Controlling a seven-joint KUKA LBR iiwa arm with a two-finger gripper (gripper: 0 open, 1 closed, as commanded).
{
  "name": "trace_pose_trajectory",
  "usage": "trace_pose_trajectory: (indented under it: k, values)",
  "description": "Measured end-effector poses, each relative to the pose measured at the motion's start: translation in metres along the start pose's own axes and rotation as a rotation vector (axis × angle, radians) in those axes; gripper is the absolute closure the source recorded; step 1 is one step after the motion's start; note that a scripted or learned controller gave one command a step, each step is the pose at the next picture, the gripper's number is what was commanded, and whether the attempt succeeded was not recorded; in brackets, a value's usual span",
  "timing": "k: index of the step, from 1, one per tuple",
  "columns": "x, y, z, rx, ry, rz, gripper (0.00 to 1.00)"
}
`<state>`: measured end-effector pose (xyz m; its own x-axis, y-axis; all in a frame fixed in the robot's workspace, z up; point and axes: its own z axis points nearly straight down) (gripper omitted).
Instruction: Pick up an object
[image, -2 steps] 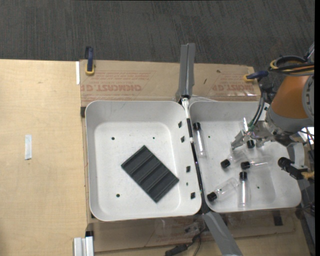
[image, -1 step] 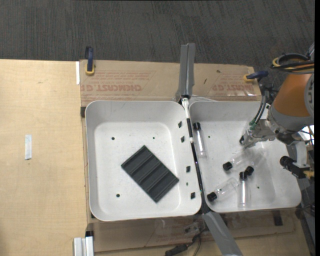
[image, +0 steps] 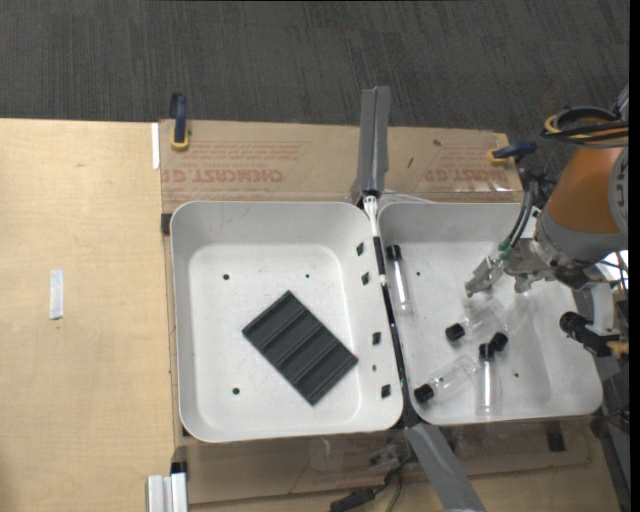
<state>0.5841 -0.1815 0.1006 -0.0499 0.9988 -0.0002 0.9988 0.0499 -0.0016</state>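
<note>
In right bin (image: 570, 400), gripper (image: 497, 275) above clear vials (image: 478, 322); fingers' state I cannot tell. I'd center over one vial, descend straight, avoid neighbours. Black ridged block (image: 299, 347) in left bin (image: 200, 250).

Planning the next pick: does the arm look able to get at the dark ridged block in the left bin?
Probably yes. The dark ridged block lies alone and flat in the left bin, open from above; the hand hangs over the right bin.
</note>
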Motion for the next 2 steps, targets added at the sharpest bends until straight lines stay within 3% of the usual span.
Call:
trace_pose_trajectory:
  k: [1, 2]
  values:
    - [-0.0015, -0.0004, -0.009, 0.0, -0.001, 0.003, 1.0]
    - [-0.0014, -0.0004, -0.0091, 0.0, -0.001, 0.003, 0.0]
